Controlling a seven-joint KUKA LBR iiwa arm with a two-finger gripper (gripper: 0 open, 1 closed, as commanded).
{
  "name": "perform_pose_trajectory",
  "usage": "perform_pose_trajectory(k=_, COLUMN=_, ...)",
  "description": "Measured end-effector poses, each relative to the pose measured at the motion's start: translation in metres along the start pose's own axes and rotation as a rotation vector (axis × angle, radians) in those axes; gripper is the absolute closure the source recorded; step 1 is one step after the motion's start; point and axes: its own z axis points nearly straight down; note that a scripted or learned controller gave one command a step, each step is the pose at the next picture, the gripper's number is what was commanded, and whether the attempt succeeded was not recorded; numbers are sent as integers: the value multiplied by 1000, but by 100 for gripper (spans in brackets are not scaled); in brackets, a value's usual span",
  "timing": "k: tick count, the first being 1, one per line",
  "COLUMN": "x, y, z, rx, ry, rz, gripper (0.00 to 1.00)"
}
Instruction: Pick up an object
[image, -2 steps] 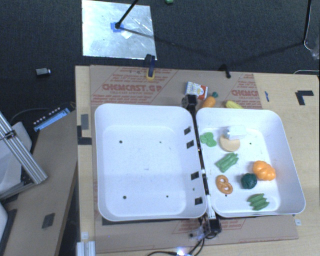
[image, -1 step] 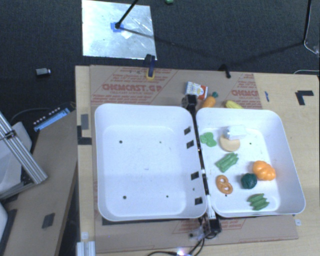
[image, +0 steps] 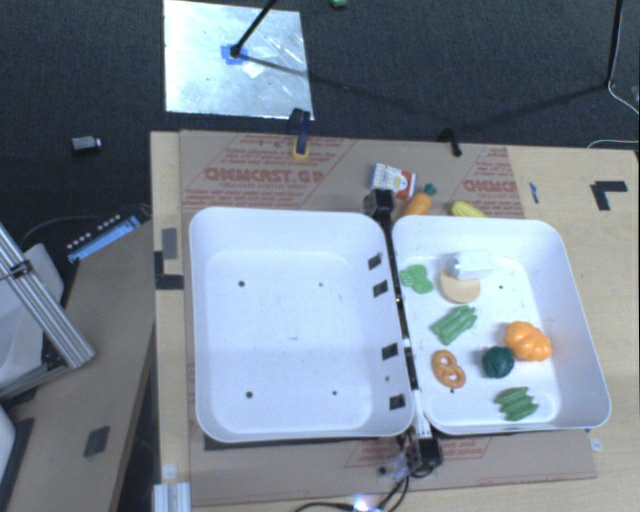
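Note:
The right bin (image: 578, 340) holds several small toy foods. A white block (image: 468, 266) rests against a tan round piece (image: 460, 288) near the bin's back. Left of them is a small green leafy piece (image: 416, 280). A green bean pod (image: 454, 325) lies in the middle, with an orange pretzel (image: 449, 369) in front of it. An orange pumpkin-like piece (image: 528, 341) and a dark green ball (image: 497, 362) sit toward the right, and another green pod (image: 516, 402) lies near the front wall.
The left bin (image: 290, 320) adjoins the right one along a clipped seam. Behind the bins on the cardboard lie a carrot (image: 418, 204), a yellow piece (image: 466, 210) and a small white packet (image: 390, 179). A metal frame (image: 40, 310) stands at far left.

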Motion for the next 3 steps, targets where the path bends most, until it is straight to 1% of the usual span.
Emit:
perform_pose_trajectory(k=1, x=0, y=0, z=-18, rx=-1, ry=-1, rz=0, gripper=100)
perform_pose_trajectory(k=2, x=0, y=0, z=-26, rx=0, ry=0, rz=-1, gripper=100)
perform_pose_trajectory(k=3, x=0, y=0, z=-26, rx=1, ry=0, rz=-1, gripper=100)
